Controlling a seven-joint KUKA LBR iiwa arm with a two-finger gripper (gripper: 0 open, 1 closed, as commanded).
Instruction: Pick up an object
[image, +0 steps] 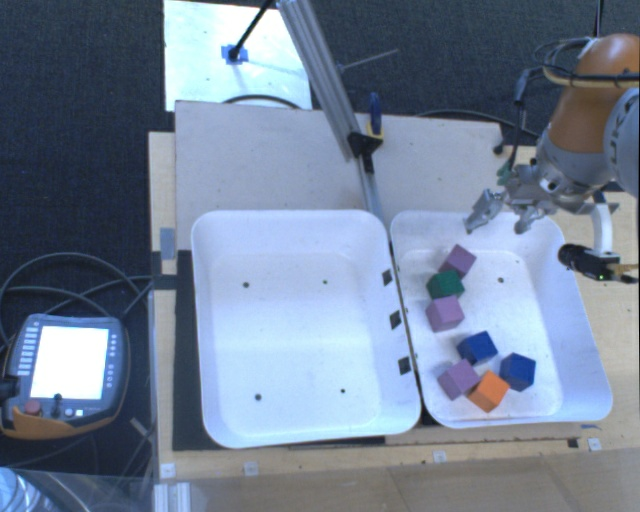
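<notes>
**Ana:** Camera view first: how does the arm (590, 110) sit?

**Ben:** It comes in from the right at the top corner, grey with its orange band rounded above the wrist. The wrist bends down and toward the left, so the pincer (508, 212) hangs over the far rim of the right bin (580, 330), near that bin's upper edge.

**Ana:** And the pincer itself?

**Ben:** Its 2 fingers are spread apart, 1 reaching left and 1 lower right, with a plain gap between them. Nothing sits in that gap. It touches no block that I can make out.

**Ana:** Where are the blocks?

**Ben:** All 7 lie in the right bin. A purple block (459, 260) is nearest the pincer, below it and a little left, apart from it. Just under that sits a green block (445, 285), touching a second purple block (444, 313) beneath it. Lower down are a blue block (477, 347), a third purple block (458, 379) pressed beside an orange block (488, 391), and another blue block (517, 371) just right of the orange one.

**Ana:** Anything hard to read?

**Ben:** The arm's upper part is cut off by the frame edge. The fingertips are small and blurred against the white rim, so whether they graze the bin I cannot tell. The left bin (215, 330) shares the worktop (260, 160) beside the right one
</notes>
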